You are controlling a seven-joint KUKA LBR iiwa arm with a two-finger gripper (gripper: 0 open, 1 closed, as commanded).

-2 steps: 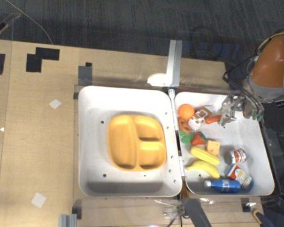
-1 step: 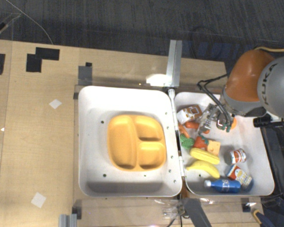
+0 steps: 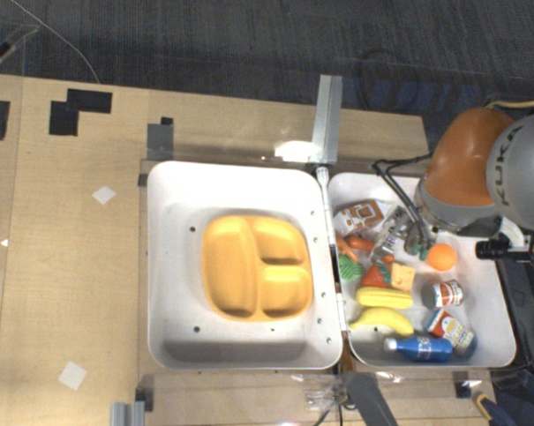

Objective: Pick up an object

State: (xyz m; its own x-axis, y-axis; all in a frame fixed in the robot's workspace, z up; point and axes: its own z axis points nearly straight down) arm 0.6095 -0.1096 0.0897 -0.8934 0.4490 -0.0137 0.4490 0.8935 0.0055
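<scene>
A yellow divided tray point(image 3: 252, 267) sits in the left bin point(image 3: 173, 248); the gripper point(image 3: 397, 233) hangs over the right bin point(image 3: 498, 288) (crowded with toy food), near two bananas point(image 3: 383, 310).

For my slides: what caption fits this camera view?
Arm's claw reaches into right bin of toy food; yellow tray sits in left bin.

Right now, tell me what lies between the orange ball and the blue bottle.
In the camera view, a small can and a red-and-white carton lie between the orange ball and the blue bottle.
</scene>
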